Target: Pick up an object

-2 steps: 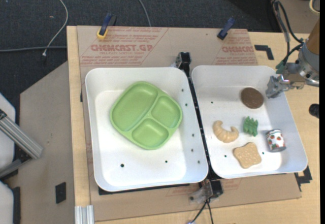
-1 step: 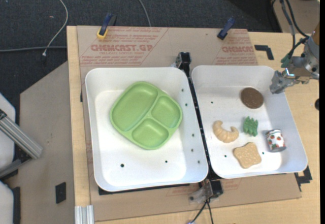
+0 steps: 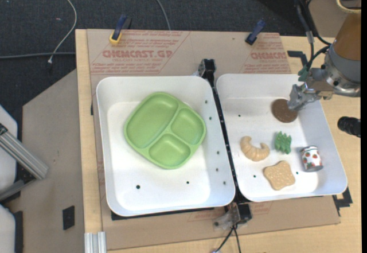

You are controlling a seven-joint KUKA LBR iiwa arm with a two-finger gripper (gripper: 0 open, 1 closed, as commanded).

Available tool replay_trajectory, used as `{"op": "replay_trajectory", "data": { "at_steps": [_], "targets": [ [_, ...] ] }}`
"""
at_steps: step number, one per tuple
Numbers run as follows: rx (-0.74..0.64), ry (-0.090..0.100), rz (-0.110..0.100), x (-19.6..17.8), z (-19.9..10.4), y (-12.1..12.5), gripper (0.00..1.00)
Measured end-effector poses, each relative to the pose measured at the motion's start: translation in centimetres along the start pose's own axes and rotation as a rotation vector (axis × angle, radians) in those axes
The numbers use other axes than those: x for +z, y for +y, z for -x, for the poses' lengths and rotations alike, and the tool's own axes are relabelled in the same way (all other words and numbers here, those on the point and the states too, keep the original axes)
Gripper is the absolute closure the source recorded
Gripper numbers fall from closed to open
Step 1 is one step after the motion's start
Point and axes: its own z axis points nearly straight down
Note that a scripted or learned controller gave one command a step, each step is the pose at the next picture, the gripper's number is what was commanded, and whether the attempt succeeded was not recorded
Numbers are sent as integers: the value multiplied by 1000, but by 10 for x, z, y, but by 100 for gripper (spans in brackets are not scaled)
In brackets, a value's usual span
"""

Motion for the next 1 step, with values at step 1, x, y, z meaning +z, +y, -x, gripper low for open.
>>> {"op": "replay_trajectory", "data": {
  "at_steps": [1],
  "targets": [
    [-2, 1, 0, -4, -60, -13, 100]
  ]
}}
